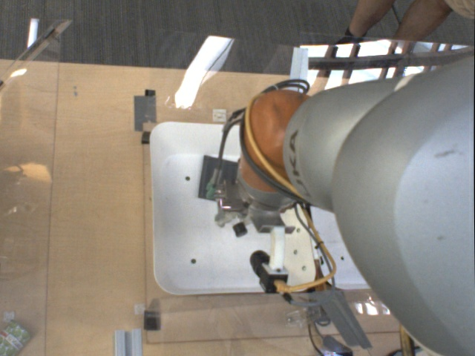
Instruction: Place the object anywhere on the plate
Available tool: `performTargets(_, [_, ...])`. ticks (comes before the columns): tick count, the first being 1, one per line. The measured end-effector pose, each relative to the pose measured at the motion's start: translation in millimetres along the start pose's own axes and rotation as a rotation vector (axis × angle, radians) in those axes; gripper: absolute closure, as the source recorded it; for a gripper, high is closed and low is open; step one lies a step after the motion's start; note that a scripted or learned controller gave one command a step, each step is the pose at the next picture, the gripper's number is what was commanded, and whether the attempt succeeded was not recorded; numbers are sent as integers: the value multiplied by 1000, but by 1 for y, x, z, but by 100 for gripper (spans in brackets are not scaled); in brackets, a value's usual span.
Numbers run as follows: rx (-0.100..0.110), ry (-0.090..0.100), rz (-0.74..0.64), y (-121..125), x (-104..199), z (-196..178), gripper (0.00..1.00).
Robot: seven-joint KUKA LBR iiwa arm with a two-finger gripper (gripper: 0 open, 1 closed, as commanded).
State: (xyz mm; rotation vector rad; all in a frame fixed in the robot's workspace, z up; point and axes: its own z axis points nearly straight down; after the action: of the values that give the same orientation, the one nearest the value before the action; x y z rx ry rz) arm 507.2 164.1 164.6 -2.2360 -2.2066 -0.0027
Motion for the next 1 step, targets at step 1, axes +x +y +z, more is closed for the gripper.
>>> performTargets(1, [-2,1,-54,-20,37,-29,100])
